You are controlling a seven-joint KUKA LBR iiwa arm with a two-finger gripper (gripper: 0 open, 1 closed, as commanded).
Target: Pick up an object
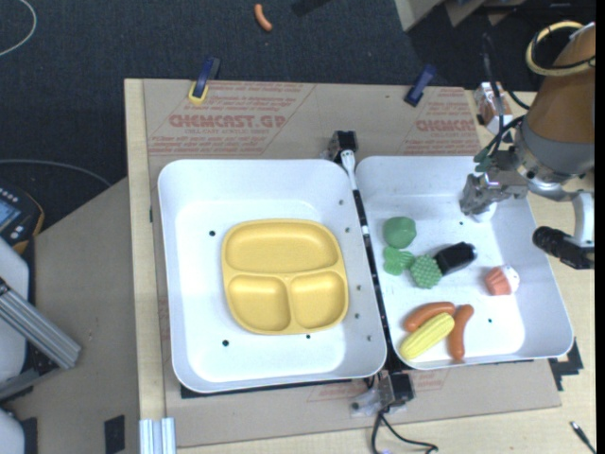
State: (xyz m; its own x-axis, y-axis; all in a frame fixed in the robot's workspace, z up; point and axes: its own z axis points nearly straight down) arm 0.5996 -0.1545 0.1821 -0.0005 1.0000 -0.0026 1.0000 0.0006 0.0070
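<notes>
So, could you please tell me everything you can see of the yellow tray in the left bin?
The yellow tray is a rounded-corner divided plate, apparently smooth plastic, with three compartments: one wide across the far side, two smaller on the near side. It lies flat, right way up, near the middle of the left bin, turned slightly askew, with nothing in it. Only the bin floor touches it.

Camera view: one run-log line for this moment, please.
gripper: above right bin back corner, nothing held | toy corn: in bin | yellow tray: left bin
</notes>
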